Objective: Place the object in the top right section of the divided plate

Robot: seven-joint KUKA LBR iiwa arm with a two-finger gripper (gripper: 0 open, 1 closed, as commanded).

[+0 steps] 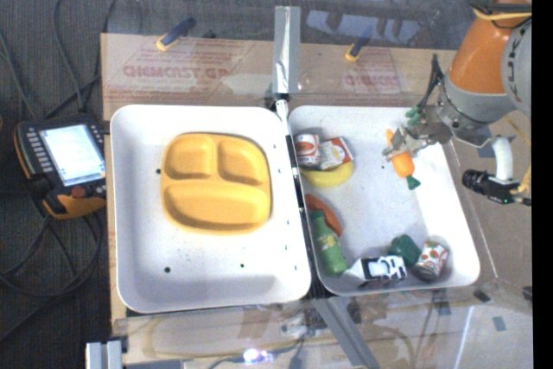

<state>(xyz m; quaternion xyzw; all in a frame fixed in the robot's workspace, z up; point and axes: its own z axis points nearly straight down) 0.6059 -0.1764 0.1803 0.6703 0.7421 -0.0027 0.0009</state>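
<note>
Above the right bin (pixel 458 212), near its upper right corner, the arm's gripper (pixel 404 143) hung with an orange carrot-like toy (pixel 403 164) at its tip; whether the jaws were clenched on the toy or merely over it could not be told from this slant; a green bit showed at the toy's lower end. Across the divider, the yellow divided plate (pixel 218 182) lay in the left bin (pixel 138 272), well apart from the toy. Along the right bin's left wall sat a can (pixel 306 148) and a packet (pixel 335 153) on a yellow banana (pixel 330 175); a green bottle (pixel 327 243) lay below; a small black-and-white car (pixel 382 269) rested near the lower rim; a handheld screen (pixel 66 153) glowed beside the counter.
</note>
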